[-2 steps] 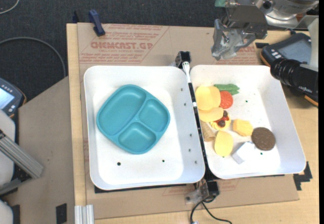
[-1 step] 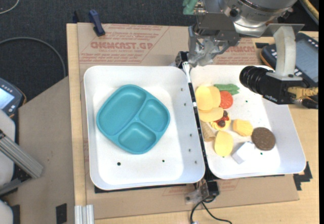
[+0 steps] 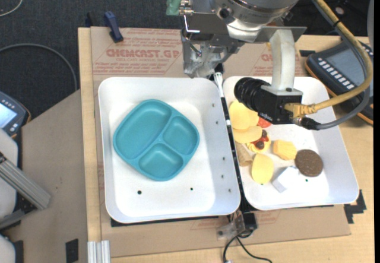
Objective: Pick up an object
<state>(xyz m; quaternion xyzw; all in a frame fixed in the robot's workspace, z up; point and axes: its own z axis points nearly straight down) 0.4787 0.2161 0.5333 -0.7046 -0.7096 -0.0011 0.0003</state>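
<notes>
Diagonally, the teal plate [image 3: 155,139] turns 2 small compartments toward the right bin [image 3: 332,189]; pincer [image 3: 202,66] state unclear.

A plate [image 3: 155,139] lies in the left bin [image 3: 119,196], food pieces [image 3: 263,168] in the right bin [image 3: 332,190].

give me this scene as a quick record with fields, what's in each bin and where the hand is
bin at view's left: one teal divided plate, lying flat
bin at view's right: yellow toy food pieces, a brown round cookie, a small white block
hand: over the bins' far edge, near the gap between them
held: nothing visibly held
task state: no object picked up yet
</notes>
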